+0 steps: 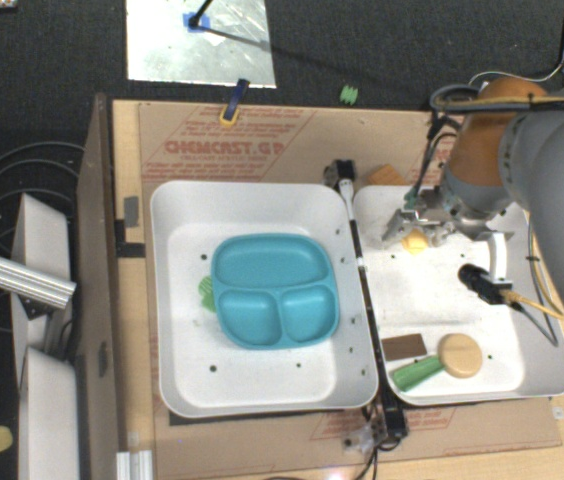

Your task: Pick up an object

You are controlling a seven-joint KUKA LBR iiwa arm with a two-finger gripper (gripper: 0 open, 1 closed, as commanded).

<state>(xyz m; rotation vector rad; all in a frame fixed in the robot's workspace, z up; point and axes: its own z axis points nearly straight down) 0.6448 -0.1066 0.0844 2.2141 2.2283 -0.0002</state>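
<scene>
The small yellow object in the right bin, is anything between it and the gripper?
Nothing visible does. The gripper sits right over the small yellow object near the right bin's back left corner; the other items lie toward the front.

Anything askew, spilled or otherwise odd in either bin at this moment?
Nothing spilled or damaged. One oddity: the blue divided plate in the left bin sits on top of a green object, which pokes out at its left edge. The gripper is over a yellow object in the right bin.
</scene>
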